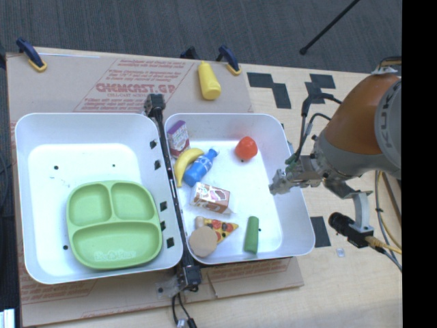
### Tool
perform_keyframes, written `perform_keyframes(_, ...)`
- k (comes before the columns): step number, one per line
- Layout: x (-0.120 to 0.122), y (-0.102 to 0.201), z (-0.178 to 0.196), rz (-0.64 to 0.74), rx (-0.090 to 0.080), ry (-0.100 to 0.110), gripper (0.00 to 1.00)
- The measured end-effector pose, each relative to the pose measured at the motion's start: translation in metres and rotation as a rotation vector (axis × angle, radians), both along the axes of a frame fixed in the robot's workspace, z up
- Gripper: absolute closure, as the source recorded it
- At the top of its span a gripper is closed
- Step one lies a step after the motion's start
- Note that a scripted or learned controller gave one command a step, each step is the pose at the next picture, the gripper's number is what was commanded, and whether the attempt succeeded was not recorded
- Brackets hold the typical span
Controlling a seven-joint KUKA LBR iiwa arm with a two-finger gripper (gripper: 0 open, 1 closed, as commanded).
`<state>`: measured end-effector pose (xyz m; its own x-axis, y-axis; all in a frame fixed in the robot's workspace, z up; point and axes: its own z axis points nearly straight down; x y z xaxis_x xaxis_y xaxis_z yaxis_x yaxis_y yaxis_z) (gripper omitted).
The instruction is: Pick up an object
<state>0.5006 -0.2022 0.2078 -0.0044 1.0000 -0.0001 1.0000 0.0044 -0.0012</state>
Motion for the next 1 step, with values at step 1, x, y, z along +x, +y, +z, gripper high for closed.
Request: perform_keyframes(1, 0.0278, -0.0082, -0.0052, 0.002, 0.001, 0.0, 1.0)
